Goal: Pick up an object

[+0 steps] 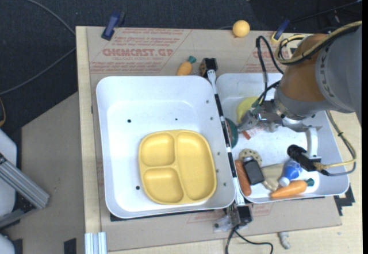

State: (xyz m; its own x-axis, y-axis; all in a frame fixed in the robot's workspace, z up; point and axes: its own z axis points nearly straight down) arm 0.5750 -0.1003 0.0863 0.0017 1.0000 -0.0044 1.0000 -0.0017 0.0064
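My gripper (256, 122) is low in the right bin (333, 187), near its left wall, under the grey arm with the orange band (305, 77). A yellow-green object (248, 106) lies just behind the gripper and a small red-orange piece (248, 133) sits right at its tip. Toward the bin's front lie an orange carrot (289, 189), a blue and white bottle (291, 171), a black block (253, 170), a red-brown sausage (242, 178) and a beige ring (249, 154). The arm hides much of the back of that bin.
The left bin (106, 103) holds a yellow divided plate (175, 165). A dark green item (232, 131) leans at the wall between the bins. Outside, on the board behind the bins, rest an orange ball (241, 28), a small orange toy (185, 68) and a blue clip (112, 25).
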